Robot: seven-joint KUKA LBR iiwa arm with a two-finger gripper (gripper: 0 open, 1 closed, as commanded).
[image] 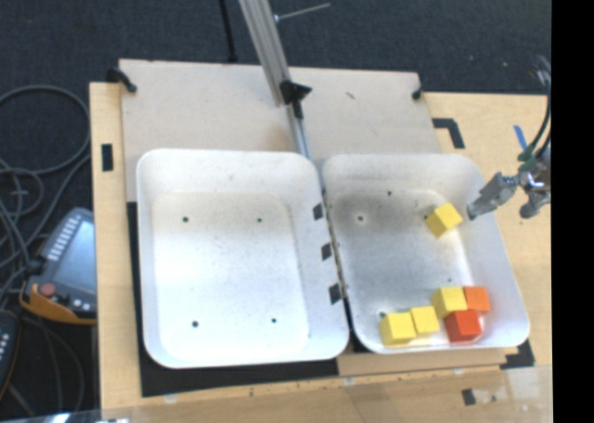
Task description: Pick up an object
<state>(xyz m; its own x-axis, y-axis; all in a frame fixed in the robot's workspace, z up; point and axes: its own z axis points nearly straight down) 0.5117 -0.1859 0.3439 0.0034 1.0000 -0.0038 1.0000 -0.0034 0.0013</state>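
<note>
A yellow cube (444, 218) lies alone in the right bin (371, 254), near its far right side. In that bin's near right corner sits a cluster: three yellow cubes (399, 326) (425, 319) (452, 300), an orange cube (476, 299) and a red-orange cube (463, 324). My gripper (502, 204) hangs at the bin's right rim, just right of the lone yellow cube. Its fingers are spread apart, one grey fingertip (484, 198) pointing at that cube, and nothing sits between them.
The left bin (158, 254) stands beside the right one. An aluminium post (264, 32) rises from the board behind the bins. A teach pendant (65, 263) and cables lie off the bench to the left.
</note>
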